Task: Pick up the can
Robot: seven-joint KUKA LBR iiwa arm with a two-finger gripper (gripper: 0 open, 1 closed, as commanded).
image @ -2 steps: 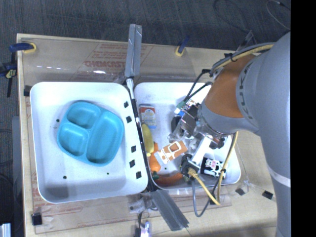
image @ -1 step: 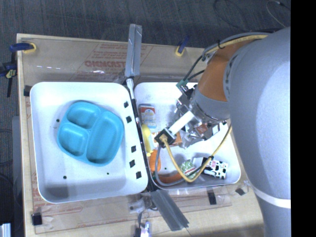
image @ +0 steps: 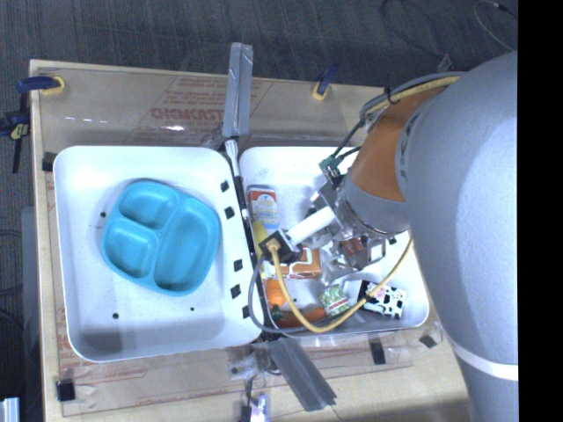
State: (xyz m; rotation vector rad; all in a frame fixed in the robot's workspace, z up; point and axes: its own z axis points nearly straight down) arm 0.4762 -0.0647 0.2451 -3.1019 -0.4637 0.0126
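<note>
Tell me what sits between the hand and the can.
Nothing visible blocks it. What looks like the can lies against the right bin's left wall, up-left of the hand; an orange packet lies beside the hand, off that line.

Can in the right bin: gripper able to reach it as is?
Probably yes: the can lies uncovered by the right bin's left wall, with the gripper low in the same bin. That wall and clutter beside it may crowd the grasp.

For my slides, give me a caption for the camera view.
Arm reaching into cluttered right bin; blue divided tray in left bin.
</note>
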